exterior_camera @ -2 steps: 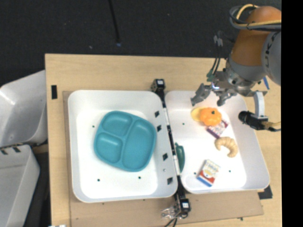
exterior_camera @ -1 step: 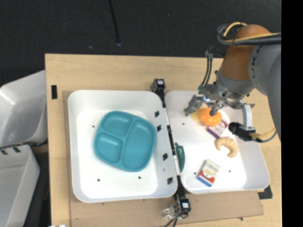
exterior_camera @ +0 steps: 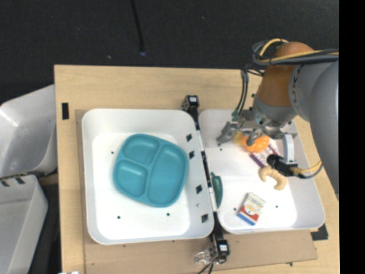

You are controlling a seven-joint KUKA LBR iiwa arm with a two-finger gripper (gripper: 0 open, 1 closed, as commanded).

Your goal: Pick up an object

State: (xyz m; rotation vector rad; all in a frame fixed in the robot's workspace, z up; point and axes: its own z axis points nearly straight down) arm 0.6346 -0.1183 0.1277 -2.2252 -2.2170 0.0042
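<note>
From my remote station I see the arm (exterior_camera: 285, 79) reaching in at the upper right of the frame, the gripper (exterior_camera: 246, 131) low over the top of the right bin (exterior_camera: 308, 210); whether it is clenched or released I cannot tell; an orange object (exterior_camera: 258, 142) sits just beside it, with a tan curved piece (exterior_camera: 275, 177) below and a small red-and-white box (exterior_camera: 251, 208) toward the lower centre; a green item (exterior_camera: 217, 186) lies against the bins' divide; the left bin (exterior_camera: 97, 221) carries a teal sectioned plate (exterior_camera: 151, 169).
</note>
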